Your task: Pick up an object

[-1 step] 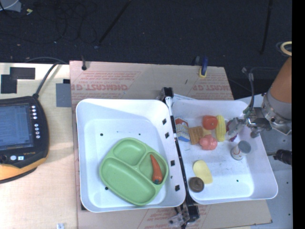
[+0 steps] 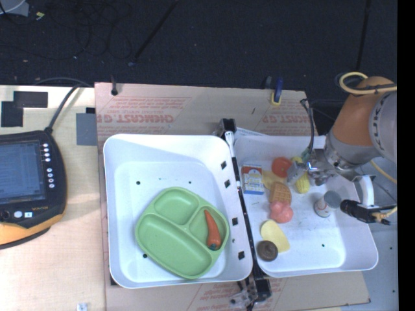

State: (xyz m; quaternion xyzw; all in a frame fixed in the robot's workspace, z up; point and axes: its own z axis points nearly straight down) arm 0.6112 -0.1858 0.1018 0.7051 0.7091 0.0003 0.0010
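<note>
Now the gripper [image 2: 305, 173] hangs over the right bin [image 2: 350, 251], finger state hard to tell, beside a small yellow toy [image 2: 302, 185]: probably light, hard, slick plastic; pinch its middle.

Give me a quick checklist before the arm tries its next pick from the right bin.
1. Pincer over the right bin: ok.
2. Pincer closed on an item: cannot tell.
3. Pickable items near it, the yellow piece and orange-red ball: ok.
4. Items spaced for a clean grasp: not ok; waffle cone and pink piece touch.
5. Green divided plate with carrot sits apart in the left bin: ok.
</note>
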